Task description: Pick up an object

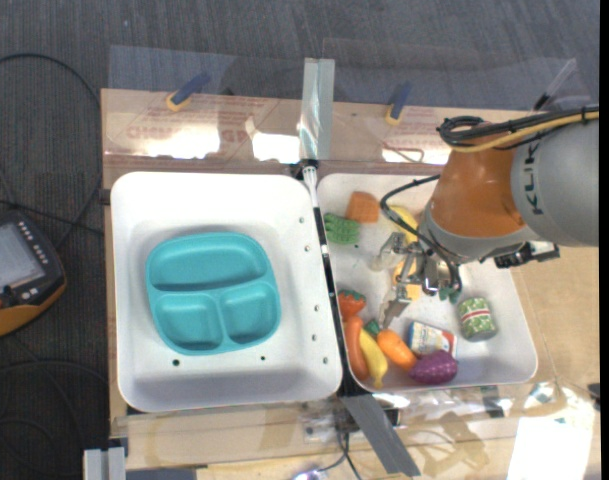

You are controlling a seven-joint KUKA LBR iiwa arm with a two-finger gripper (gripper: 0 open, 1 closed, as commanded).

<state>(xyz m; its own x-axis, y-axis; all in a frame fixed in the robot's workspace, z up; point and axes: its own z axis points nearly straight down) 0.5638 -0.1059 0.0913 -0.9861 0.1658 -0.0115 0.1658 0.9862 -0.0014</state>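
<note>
The right bin [514, 358] holds several toy foods. An orange piece [362, 206] and a green leafy piece [341, 229] lie at its far left. Along the near left side lie a carrot [351, 308], a yellow banana [370, 356] and a small orange fruit [395, 346]. A purple piece [436, 369], a white carton [431, 337] and a green can [476, 318] sit near the front. My gripper [410, 283] hangs low over the middle of this bin, just above the carton, with a small yellow item [412, 290] close against it.
The left bin [134, 368] holds a teal divided plate [213, 290]. A thin upright divider [317, 98] stands between the bins at the back. The grey and orange arm [484, 203] covers the right bin's far right part. A handheld controller [14, 268] lies off the bench at the left.
</note>
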